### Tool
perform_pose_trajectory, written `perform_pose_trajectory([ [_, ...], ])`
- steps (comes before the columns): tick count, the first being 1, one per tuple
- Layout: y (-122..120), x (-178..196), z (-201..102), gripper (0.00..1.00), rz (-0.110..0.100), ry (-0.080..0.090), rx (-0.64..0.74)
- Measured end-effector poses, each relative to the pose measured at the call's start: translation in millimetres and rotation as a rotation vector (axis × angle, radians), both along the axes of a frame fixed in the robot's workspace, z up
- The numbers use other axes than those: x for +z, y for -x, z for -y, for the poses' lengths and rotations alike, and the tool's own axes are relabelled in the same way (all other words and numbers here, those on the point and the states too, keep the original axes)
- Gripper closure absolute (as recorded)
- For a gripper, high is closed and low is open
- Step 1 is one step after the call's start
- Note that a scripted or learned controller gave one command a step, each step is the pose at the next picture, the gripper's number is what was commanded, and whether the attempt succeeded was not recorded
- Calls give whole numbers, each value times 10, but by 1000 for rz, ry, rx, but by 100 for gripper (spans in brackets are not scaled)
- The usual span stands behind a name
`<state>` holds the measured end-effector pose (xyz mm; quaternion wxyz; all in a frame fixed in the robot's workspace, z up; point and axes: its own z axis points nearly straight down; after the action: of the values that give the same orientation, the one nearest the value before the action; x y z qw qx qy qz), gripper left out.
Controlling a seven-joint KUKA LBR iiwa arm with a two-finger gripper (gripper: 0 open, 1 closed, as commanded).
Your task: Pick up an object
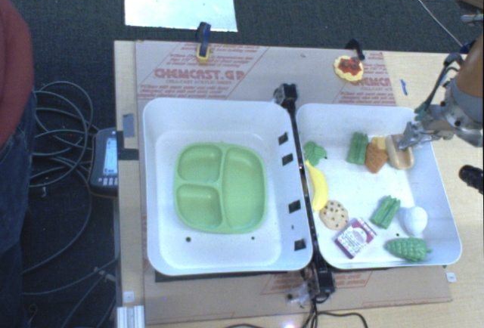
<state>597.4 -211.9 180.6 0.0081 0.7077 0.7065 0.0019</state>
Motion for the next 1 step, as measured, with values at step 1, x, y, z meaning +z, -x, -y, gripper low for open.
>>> perform_pose_trajectory([
  [1, 439, -831, -289, 0, -8, -7, 5],
])
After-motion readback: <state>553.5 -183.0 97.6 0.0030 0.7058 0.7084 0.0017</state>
